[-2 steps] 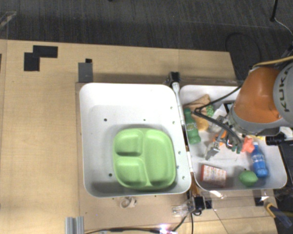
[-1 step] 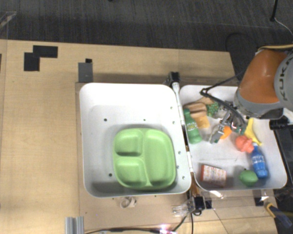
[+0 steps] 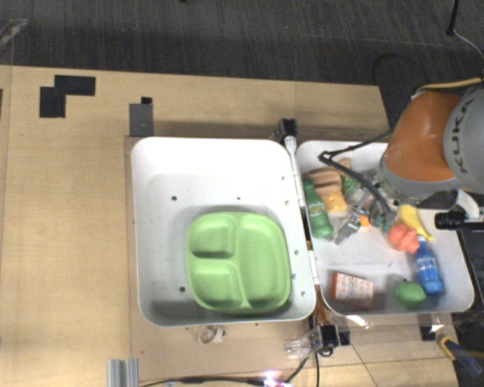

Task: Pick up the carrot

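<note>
gripper [image 3: 356, 220] — low in right bin [image 3: 460, 297] | fingers indistinct — amid clutter

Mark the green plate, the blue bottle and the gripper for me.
green plate [image 3: 240, 259]: camera view, on the middle ridge between compartments.
blue bottle [image 3: 427, 271]: camera view, on the bottle's body.
gripper [image 3: 353, 220]: camera view, midway between the tips, over the right bin.

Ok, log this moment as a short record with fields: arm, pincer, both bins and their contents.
arm: grey with orange band, reaching in over the right bin
pincer: low among the items in the right bin
left bin: holds a green divided plate
right bin: holds mixed items, including a blue bottle, green round item, orange-red item
</note>
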Controlling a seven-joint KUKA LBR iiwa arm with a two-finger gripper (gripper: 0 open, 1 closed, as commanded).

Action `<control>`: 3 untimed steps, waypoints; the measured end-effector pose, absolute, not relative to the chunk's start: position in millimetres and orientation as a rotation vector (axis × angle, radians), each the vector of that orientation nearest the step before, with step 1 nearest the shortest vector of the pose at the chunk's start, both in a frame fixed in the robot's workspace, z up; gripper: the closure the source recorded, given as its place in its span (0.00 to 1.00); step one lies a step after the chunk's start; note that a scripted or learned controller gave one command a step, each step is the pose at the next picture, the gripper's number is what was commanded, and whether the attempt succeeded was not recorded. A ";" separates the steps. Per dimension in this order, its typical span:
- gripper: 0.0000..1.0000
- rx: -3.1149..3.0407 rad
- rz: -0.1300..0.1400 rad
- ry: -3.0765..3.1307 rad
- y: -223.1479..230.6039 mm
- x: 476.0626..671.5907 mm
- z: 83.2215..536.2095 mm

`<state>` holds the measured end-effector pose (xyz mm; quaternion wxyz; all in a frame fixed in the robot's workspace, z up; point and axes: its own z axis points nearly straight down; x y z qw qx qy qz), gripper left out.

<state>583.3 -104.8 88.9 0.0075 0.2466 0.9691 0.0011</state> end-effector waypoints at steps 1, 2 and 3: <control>0.00 0.629 -0.007 3.050 -192.8 615.3 235.4; 0.00 0.643 -0.003 3.041 -199.5 589.3 117.8; 0.00 0.847 0.001 3.009 -157.5 517.9 89.4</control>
